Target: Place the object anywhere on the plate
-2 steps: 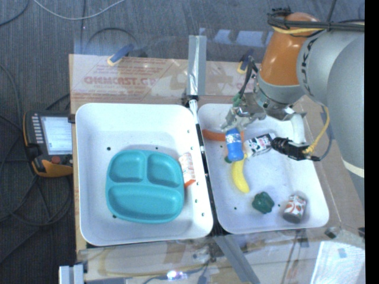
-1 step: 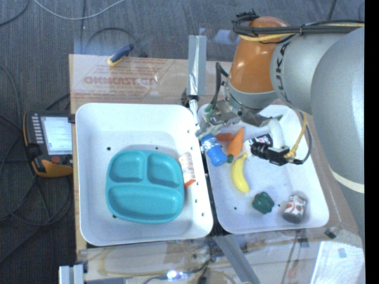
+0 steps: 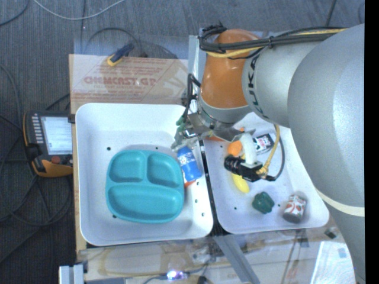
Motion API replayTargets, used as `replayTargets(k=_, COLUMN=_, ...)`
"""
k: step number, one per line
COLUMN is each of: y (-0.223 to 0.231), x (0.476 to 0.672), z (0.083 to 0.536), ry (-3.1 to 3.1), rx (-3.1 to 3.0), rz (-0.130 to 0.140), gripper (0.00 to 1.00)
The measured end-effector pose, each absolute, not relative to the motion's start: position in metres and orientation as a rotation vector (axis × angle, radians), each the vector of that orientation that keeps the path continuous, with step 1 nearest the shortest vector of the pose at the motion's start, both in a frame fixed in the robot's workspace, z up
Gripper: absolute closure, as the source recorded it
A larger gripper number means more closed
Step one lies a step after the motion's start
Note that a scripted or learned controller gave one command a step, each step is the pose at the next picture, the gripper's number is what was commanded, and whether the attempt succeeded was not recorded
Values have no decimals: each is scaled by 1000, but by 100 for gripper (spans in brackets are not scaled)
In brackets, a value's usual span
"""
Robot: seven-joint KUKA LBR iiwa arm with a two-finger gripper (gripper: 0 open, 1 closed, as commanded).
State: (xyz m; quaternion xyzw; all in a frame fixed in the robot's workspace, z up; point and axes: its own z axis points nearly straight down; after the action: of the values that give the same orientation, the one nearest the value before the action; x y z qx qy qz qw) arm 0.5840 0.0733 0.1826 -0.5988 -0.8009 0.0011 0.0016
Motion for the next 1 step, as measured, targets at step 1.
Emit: replayTargets(k=1, y=136, x=557, z=178, ry=-2533, rx=-1853, rz=5, gripper=100)
